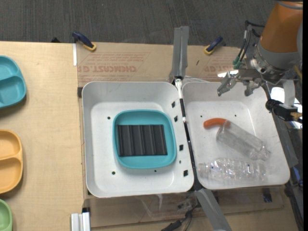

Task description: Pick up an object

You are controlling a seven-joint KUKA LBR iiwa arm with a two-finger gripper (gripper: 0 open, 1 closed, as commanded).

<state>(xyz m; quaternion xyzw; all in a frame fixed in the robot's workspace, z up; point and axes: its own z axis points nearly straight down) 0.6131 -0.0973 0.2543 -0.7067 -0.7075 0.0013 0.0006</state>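
Bench edges, left side and back.
Teal divided plastic plate point(10, 86), orange divided plate point(9, 160) below it, green plate edge point(4, 216) on tan surface point(43, 124); two blue-and-yellow clamps point(84, 41) point(213, 44) on printed cardboard sheet point(125, 64).

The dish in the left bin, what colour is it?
Teal dish with a dark ribbed centre, seen in the camera view.

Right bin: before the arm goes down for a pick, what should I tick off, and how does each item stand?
1. Gripper above right bin: ok, near its far edge.
2. Fingers open: ok, spread apart.
3. Nothing between fingers: ok.
4. Targets present: ok, orange piece, clear bottle, crumpled clear plastic.
5. Gripper over a target: not ok, all lie nearer the camera.
6. Orange piece free: cannot tell, bottle lies against one end.
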